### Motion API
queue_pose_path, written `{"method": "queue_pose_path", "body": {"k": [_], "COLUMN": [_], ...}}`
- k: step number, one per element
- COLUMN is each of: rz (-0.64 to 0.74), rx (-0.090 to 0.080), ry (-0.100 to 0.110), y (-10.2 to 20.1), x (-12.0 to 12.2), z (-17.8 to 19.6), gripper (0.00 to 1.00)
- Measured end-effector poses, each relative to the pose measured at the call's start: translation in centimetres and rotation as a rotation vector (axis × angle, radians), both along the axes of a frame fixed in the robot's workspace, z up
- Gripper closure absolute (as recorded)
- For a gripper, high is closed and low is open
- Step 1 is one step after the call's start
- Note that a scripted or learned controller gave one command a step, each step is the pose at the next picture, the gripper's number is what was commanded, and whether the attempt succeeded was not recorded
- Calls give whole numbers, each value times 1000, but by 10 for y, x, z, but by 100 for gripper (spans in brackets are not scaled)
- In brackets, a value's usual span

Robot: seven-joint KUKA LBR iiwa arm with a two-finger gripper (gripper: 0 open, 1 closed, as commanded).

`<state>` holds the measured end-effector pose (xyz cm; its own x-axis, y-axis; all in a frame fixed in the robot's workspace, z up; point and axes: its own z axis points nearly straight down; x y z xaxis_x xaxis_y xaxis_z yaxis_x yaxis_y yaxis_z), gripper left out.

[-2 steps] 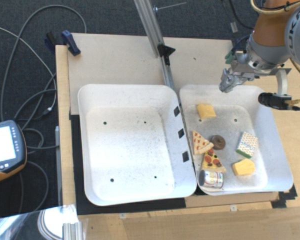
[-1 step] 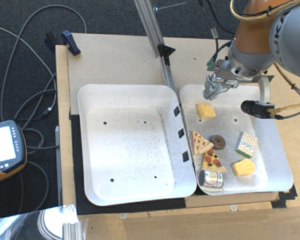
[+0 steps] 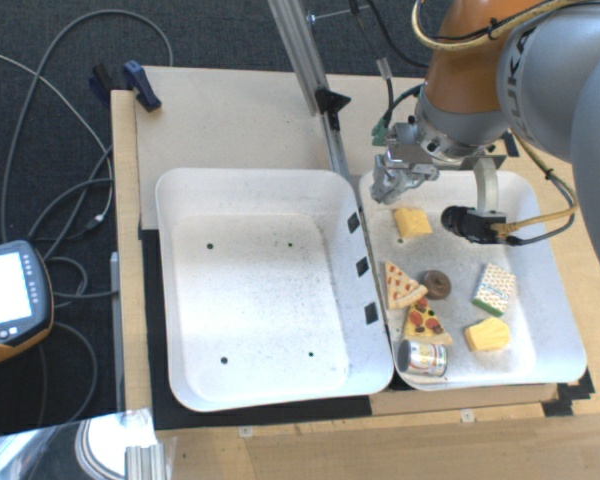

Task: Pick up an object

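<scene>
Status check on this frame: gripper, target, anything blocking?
Gripper low at the right bin's far end, nothing visibly held. Nearest item: yellow cheese block, just beside it. Pizza slices, brown disc, can farther off, not in the way.

My one camera fixed above bench [image 3: 230, 118], looking down at slant. Both white bins fill mid-frame: left bin [image 3: 255, 288], right bin [image 3: 540, 318]. Arm [image 3: 540, 58] enters from right, near lens.

A blue clamp [image 3: 141, 84] gripped the bench's upper-left corner. Grey cables [image 3: 64, 168] looped over dark carpet [image 3: 40, 28] at left. A handheld pendant with a lit screen [image 3: 10, 293] sat at the left edge. A slanted metal post [image 3: 298, 48] rose top centre.
</scene>
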<state>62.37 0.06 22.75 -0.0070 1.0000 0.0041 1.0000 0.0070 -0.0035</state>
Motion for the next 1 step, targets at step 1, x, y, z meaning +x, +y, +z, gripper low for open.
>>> {"method": "queue_pose_path", "body": {"k": [1], "rz": [1], "rx": [-1], "ry": [1], "y": [58], "x": [-18], "z": [-4], "gripper": [100]}}
